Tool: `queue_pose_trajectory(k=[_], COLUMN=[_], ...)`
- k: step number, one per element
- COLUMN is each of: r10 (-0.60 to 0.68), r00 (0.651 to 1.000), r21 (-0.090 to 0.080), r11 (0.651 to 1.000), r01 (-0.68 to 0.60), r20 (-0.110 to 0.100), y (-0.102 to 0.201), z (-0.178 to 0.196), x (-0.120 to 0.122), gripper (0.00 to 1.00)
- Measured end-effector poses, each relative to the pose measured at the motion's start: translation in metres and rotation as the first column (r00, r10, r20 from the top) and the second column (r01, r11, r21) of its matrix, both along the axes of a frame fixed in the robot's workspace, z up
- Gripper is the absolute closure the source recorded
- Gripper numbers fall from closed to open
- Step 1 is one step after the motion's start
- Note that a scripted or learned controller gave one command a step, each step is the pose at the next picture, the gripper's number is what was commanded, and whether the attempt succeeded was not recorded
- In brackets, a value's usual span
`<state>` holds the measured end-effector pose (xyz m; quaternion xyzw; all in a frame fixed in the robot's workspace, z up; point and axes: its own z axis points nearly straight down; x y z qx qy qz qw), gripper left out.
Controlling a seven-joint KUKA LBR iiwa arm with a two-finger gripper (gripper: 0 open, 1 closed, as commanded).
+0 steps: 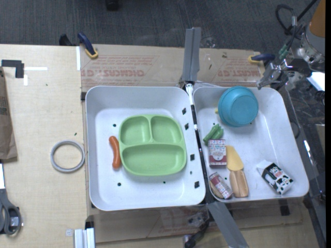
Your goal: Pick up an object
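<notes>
The right bin (289,133) holds an upturned blue bowl (238,106), a small green item (213,133), a red carton (217,153), a wooden spatula (237,172), a small dark packet (221,186) and a black-and-white carton (276,178). In the left bin (98,138) lie a green divided plate (152,144) and an orange sausage-shaped toy (115,151). My gripper (273,76) hangs over the far right corner of the right bin, just right of the bowl and apart from it. Nothing is visibly in it.
A grey tape ring (68,155) and scissors (8,218) lie on the bench left of the bins. A brown bag (6,123) sits at the left edge. Clamps (89,45) hold the cardboard behind the bins. A grey divider bar (191,56) stands between them.
</notes>
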<state>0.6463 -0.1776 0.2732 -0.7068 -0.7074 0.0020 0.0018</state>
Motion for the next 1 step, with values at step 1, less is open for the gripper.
queue_pose_trajectory(k=[1], r10=[0.006], r00=[1.0], r21=[0.001], r11=[1.0], r01=[-0.006], r20=[-0.002], y=[0.0047], z=[-0.1475], x=[-0.0265], gripper=[0.0])
